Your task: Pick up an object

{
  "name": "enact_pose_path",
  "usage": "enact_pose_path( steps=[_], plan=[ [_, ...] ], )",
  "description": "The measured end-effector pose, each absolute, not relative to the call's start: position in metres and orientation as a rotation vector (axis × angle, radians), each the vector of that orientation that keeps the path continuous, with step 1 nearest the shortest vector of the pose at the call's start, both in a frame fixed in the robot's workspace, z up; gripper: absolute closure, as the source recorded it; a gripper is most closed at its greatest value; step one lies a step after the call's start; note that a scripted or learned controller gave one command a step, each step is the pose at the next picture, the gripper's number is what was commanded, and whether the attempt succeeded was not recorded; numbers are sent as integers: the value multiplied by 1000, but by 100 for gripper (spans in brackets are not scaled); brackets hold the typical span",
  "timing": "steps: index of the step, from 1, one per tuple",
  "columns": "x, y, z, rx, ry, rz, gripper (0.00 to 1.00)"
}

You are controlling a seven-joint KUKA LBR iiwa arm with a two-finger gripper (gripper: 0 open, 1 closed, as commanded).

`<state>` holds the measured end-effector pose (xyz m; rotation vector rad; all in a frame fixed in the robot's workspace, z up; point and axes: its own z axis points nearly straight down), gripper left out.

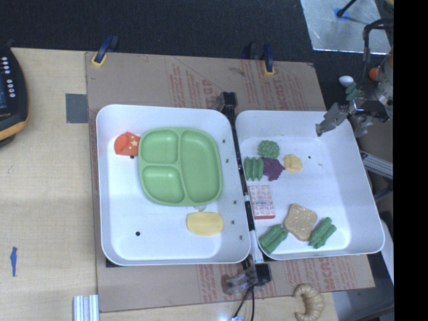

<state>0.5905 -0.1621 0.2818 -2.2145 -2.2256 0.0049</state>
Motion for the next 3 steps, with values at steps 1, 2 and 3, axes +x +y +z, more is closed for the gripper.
enact_pose_path(
  steps=[1,2,3],
  plan=[
    [651,-104,208,-2210,-2234,3,0],
    [639,-93,84,-2204,-2223,16,0],
    [596,-108,91,-2214,-2221,11,0]
  ],
)
